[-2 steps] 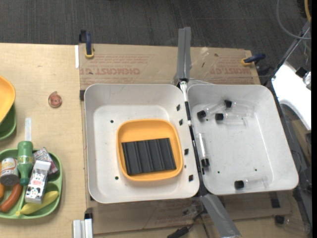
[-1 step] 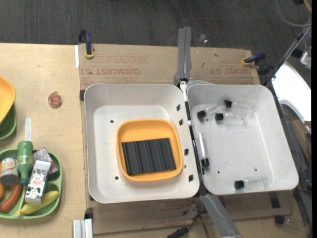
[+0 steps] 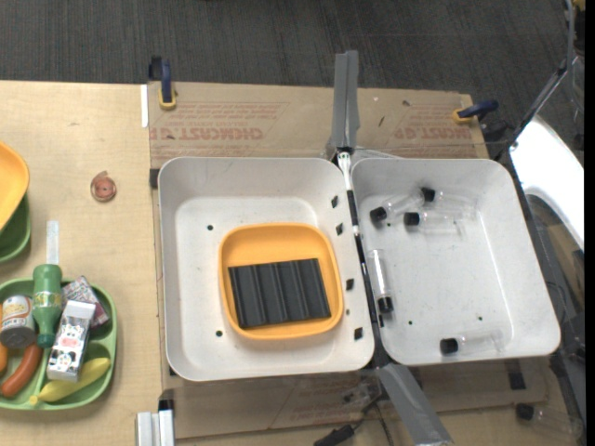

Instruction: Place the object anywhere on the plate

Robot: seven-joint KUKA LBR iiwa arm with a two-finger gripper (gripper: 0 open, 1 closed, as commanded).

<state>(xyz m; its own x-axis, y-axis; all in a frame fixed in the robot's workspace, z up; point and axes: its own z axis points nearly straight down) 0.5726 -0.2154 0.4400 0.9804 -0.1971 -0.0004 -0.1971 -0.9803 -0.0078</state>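
At the lower left of the frame, a green tray (image 3: 98,365) of toy food rests on the wooden desk (image 3: 84,137). At centre, the left bin (image 3: 186,342) holds an orange plate (image 3: 279,240) carrying a black ribbed object (image 3: 279,292); the right bin (image 3: 521,286) holds small clear vials (image 3: 414,216). Beyond lie cardboard (image 3: 307,124) and dark carpet (image 3: 279,17); the hand's state cannot be told.

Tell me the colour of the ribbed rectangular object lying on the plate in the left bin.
Dark grey to black, the ribbed rectangular object on the orange plate, in the camera view.

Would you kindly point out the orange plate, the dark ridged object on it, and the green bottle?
orange plate (image 3: 279,238): camera view, bare far rim.
dark ridged object (image 3: 281,292): camera view, middle ridge.
green bottle (image 3: 46,297): camera view, its body.
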